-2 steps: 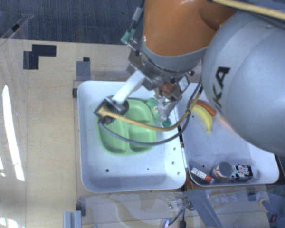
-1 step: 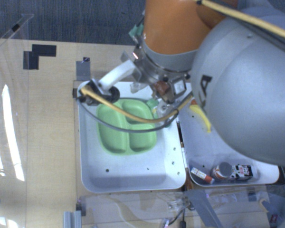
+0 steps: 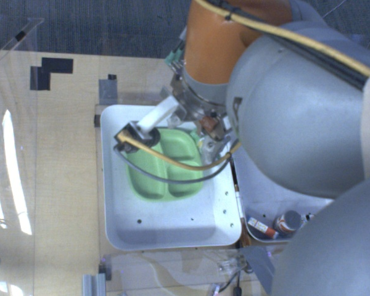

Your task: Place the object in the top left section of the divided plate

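Note:
The green divided plate [image 3: 166,165] lies in the left white bin [image 3: 166,230], toward its back. Its ridges split it into sections, and the back right part is hidden under the arm. My gripper [image 3: 208,133] hangs over the plate's back right corner, mostly covered by the grey wrist and the orange band. A small reddish-brown thing [image 3: 208,123] shows at the gripper, but I cannot tell whether it is an object or a part of the tool. A yellow and a grey cable [image 3: 172,160] loop across the plate.
The right bin [image 3: 250,193] is largely hidden by the arm; at its front lie a white and orange item [image 3: 263,228] and a dark round container [image 3: 290,221]. A white bracket with a black end [image 3: 139,131] juts left over the left bin.

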Robot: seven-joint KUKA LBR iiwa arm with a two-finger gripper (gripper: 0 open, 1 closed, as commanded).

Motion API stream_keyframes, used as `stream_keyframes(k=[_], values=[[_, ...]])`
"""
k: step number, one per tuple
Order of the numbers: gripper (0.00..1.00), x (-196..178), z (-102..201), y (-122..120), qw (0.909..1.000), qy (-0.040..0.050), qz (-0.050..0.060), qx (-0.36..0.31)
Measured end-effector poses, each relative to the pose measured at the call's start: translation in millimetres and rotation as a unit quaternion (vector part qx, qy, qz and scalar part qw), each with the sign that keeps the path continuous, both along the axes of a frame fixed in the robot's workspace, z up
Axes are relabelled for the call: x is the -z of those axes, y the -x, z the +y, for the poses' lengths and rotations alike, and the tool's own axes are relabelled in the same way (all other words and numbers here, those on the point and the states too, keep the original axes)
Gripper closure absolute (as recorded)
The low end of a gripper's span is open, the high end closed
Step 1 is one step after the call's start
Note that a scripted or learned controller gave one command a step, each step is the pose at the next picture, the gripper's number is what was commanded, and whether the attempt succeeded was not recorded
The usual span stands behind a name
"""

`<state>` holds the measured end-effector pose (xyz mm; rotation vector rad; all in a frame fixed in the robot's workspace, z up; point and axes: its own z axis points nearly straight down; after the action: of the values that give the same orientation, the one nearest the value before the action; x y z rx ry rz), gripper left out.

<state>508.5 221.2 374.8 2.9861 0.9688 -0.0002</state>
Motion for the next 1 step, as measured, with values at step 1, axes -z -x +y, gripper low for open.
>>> stream_keyframes(k=[1], values=[[0.00, 43.1, -35.4, -26.4, 0.9998, 0.0000, 0.001, -0.022]])
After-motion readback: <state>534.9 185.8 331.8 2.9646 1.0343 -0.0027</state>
